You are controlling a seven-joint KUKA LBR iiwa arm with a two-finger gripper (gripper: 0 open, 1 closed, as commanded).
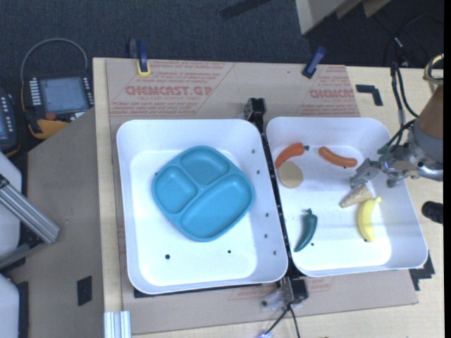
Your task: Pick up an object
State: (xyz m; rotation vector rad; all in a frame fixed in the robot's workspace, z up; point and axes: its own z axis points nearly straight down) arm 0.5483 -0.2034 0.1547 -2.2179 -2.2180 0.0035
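Observation:
The right bin [402,255] holds several toy foods. Among them are an orange carrot [289,153], a sausage [337,157], a round tan cookie [290,176], a green pepper [306,229], a yellow banana [367,219] and a beige wedge [354,197]. My gripper [379,174] reaches in from the right and hovers low over the bin's right half, just above and to the right of the beige wedge. Its fingers are spread open, and nothing is between them.
In the left bin [134,259] lies a blue divided plate [203,192]. A black divider rail [271,189] runs between the two bins. Cables and the arm's body occupy the right edge beside the right bin.

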